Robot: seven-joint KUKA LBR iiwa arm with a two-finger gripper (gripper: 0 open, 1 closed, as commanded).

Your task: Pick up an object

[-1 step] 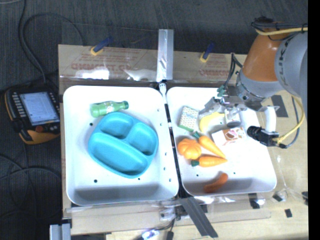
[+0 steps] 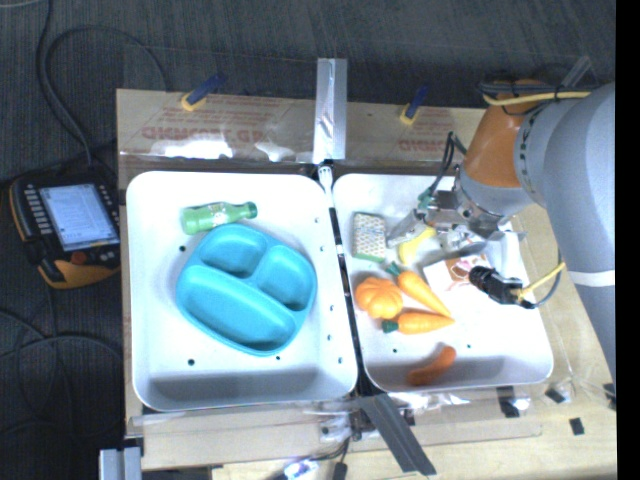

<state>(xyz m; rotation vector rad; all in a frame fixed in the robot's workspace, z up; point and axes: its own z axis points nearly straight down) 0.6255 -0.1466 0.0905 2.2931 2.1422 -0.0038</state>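
Looking down on the right bin (image 2: pixel 540 363), we find the gripper (image 2: pixel 432 236) low near its upper middle, over a yellow piece (image 2: pixel 412 245) — whether it grips anything, we cannot tell. Just below lie two carrots (image 2: pixel 424 293), a small pumpkin (image 2: pixel 376 296) and a brown sausage (image 2: pixel 433 364). The left bin (image 2: pixel 150 368) holds a blue divided plate (image 2: pixel 246 286) and a green bottle (image 2: pixel 218 214).

right bin (image 2: pixel 540 363) crowded, left corners open
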